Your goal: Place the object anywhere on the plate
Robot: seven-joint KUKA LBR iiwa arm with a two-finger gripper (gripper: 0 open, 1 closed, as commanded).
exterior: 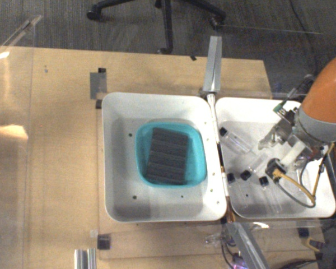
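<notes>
The dark ridged object (pixel 168 156) lies on the teal plate (pixel 197 170) in the left bin (pixel 115 150), well left of the hand (pixel 256 167). Hand is over the right bin (pixel 325 203); grip state cannot be determined. Wooden table (pixel 50 172); grey carpet, chair base (pixel 157 7) beyond. Arm (pixel 325 108) cut off at right.

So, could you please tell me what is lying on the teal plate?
A dark ribbed block lies on the plate, covering most of its middle. The plate surface under the block is hidden.
</notes>
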